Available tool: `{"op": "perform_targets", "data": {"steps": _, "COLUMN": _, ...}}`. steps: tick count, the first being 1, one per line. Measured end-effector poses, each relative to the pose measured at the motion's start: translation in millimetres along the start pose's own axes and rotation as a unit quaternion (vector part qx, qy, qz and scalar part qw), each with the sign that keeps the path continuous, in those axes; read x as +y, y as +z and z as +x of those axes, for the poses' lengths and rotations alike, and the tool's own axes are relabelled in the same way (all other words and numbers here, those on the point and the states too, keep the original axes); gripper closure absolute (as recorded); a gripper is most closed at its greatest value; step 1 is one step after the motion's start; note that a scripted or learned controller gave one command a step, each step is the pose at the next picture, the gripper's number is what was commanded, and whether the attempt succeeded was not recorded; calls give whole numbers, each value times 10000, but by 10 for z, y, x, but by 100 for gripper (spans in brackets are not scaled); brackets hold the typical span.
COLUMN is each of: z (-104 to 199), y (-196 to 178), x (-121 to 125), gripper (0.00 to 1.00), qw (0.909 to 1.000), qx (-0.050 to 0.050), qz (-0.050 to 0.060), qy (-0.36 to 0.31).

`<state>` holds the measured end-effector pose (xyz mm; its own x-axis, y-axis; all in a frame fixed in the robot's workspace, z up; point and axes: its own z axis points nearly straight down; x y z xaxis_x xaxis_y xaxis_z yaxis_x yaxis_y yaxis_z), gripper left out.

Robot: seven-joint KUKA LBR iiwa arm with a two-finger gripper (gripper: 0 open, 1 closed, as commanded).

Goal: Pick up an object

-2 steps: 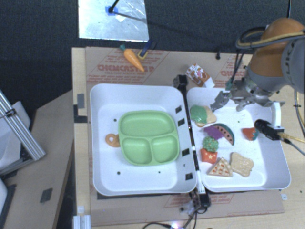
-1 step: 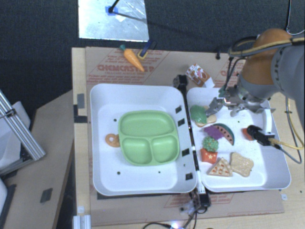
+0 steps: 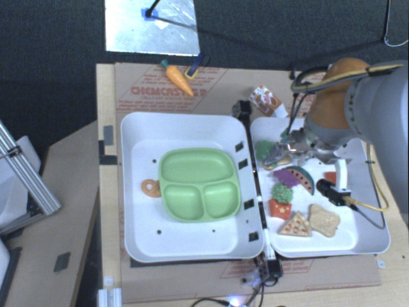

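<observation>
Camera view looks down on two white bins side by side on a cardboard-covered worktop (image 3: pixel 160 85). In the left bin (image 3: pixel 137 235) sits a green divided plate (image 3: pixel 198 184), with a small pretzel (image 3: pixel 151 188) just beside its left edge. The right bin (image 3: pixel 370 235) holds toy food: a green leafy piece (image 3: pixel 264 149) near the top left, a watermelon slice (image 3: pixel 305 176), a purple piece (image 3: pixel 285 176) touching it, a broccoli floret (image 3: pixel 282 192) above a red block (image 3: pixel 280 208), a pizza slice (image 3: pixel 294 226) and a slice of toast (image 3: pixel 323 220) near the front wall.

The arm (image 3: pixel 377 107) reaches in from the right, its tool (image 3: pixel 281 155) low over the upper left of the right bin, just beside the green leafy piece; whether it is released or clenched cannot be told, and nothing visible sits between its fingers. A cable (image 3: pixel 364 204) trails across the bin.

Behind the bins lie a toy carrot (image 3: pixel 179 80) and a small packet (image 3: pixel 265 100). Beyond the worktop is dark carpet with a shiny sheet (image 3: pixel 150 18).
</observation>
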<state>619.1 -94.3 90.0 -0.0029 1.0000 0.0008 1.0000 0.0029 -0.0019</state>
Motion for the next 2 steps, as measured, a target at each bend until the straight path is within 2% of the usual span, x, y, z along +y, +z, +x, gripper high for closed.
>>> {"op": "perform_targets", "data": {"steps": 1, "z": -2, "y": 19, "x": 25, "gripper": 0, "qw": 10000, "qx": -2, "qz": -34, "qy": 8}}
{"op": "perform_targets", "data": {"steps": 2, "z": 2, "y": -102, "x": 43, "gripper": 100, "qw": 10000, "qx": -1, "qz": -64, "qy": 6}}
